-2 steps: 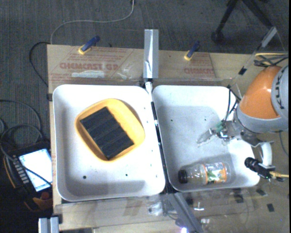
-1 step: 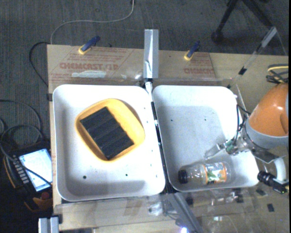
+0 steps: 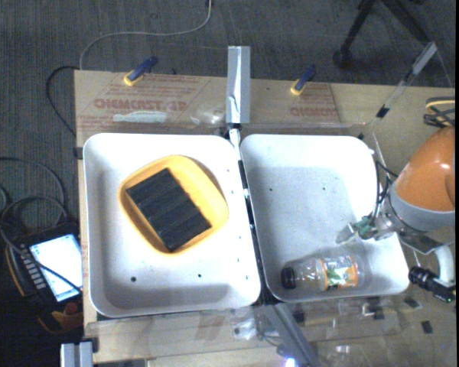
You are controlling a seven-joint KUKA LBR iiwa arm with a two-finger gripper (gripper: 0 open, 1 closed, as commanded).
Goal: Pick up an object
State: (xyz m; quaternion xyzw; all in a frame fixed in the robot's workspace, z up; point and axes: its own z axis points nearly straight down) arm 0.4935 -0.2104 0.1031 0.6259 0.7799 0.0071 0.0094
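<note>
2 bins side by side on bench (image 3: 92,105), touching along a centre seam. Left bin (image 3: 107,281): dish (image 3: 211,183) sits in middle, slightly toward back, w/ ridged block (image 3: 169,209) lying inside it, turned at an angle. Right bin (image 3: 306,174): bottle (image 3: 323,273) lies on its side near front wall, cap end pointing left. Arm (image 3: 430,186) comes in from right, over right bin's right edge; gripper (image 3: 359,230) hangs just above & right of bottle, apart from it. Behind bins: 2 clamps (image 3: 140,70) at bench's back edge, upright post (image 3: 238,82) btwn them, in line w/ seam. Tablet (image 3: 55,264) on floor left of bench.
</note>
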